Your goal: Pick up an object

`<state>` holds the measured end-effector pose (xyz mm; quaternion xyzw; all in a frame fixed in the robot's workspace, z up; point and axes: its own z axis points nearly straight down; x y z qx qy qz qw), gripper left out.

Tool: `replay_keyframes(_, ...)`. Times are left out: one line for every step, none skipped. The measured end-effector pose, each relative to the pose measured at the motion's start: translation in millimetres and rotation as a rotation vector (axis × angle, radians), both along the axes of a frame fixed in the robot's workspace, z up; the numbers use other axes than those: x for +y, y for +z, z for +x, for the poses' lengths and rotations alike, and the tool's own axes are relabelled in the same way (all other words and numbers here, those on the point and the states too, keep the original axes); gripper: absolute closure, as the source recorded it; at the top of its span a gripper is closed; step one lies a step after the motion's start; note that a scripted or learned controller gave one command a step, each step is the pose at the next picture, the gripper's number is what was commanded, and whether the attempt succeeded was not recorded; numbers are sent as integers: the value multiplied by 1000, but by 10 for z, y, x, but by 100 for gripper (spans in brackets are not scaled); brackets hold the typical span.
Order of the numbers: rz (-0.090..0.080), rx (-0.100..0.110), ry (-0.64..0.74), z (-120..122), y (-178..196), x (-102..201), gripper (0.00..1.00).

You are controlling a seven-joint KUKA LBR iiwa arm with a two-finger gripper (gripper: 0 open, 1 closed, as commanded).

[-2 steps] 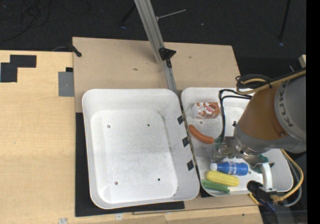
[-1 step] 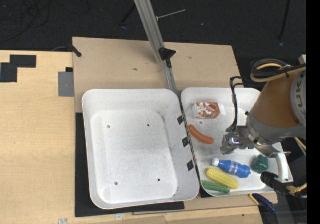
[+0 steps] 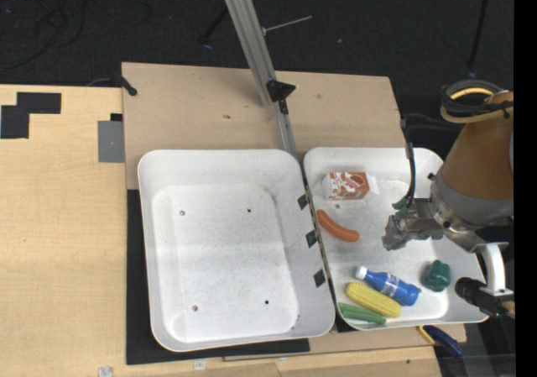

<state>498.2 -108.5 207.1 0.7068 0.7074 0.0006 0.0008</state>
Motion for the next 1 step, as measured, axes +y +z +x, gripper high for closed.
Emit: replay_keyframes(0,-1,0,-66,509,-82,100)
